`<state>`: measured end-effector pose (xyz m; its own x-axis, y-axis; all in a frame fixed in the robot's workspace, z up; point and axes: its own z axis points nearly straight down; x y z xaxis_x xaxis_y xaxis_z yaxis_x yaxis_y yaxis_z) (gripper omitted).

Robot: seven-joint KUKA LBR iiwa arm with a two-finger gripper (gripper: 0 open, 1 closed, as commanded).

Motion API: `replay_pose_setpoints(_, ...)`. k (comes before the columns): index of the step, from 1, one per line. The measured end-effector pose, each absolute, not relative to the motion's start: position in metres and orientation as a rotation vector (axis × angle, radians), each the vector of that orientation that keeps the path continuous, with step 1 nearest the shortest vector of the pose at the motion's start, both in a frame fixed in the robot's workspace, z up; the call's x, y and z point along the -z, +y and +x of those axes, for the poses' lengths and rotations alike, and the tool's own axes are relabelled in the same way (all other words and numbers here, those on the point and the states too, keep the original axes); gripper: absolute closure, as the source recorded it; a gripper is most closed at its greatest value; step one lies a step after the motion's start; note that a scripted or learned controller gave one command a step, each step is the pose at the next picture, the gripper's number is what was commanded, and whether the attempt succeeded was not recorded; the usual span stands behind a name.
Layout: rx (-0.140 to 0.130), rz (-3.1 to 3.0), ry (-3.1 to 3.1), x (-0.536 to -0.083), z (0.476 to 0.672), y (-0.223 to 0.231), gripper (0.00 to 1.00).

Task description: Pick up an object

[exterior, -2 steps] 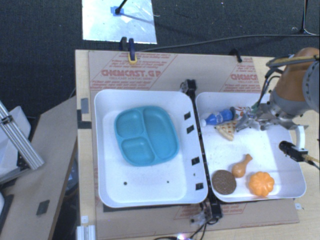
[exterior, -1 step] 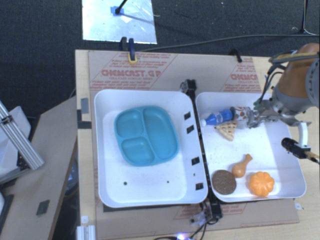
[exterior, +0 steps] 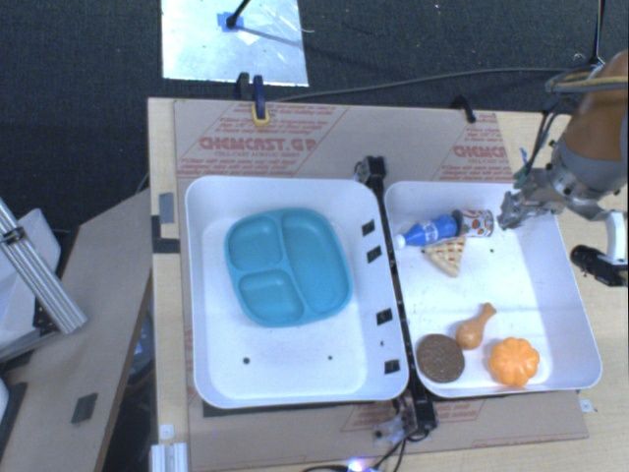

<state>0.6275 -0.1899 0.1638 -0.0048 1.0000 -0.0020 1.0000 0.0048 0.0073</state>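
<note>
— Looking down on the bench, what lies in the right bin (exterior: 560, 293)?

— Five small things. Near its far rim lies a blue bottle (exterior: 429, 232) with a white label band, on its side, and touching its cap end is a little can (exterior: 478, 223) with red and white markings. Just beside the bottle, toward the camera, sits a tan wedge like a waffle slice (exterior: 446, 256). Closer to the near rim there is a brown drumstick (exterior: 475, 325), a dark round cookie (exterior: 440, 358) and an orange pumpkin (exterior: 514, 361) with ribbed sides.

— And the arm?

— Its gripper (exterior: 515, 210) hangs at the bin's far right corner, just beside the can. Nothing shows between its fingers. Whether they are spread or pressed together, I cannot tell; the metal parts blur together there.

— So which thing is nearest to it?

— The can, lying at the bottle's end, apart from the drumstick and pumpkin farther down.

— What about the left bin (exterior: 216, 293)?

— It holds a teal divided plate (exterior: 288, 265) with three compartments, lying flat near the middle.
</note>
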Motion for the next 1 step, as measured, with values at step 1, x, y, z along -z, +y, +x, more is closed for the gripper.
replay_pose_setpoints(1,-0.003,2.214,2.224,-0.2027,0.6286,-0.19,1.0)
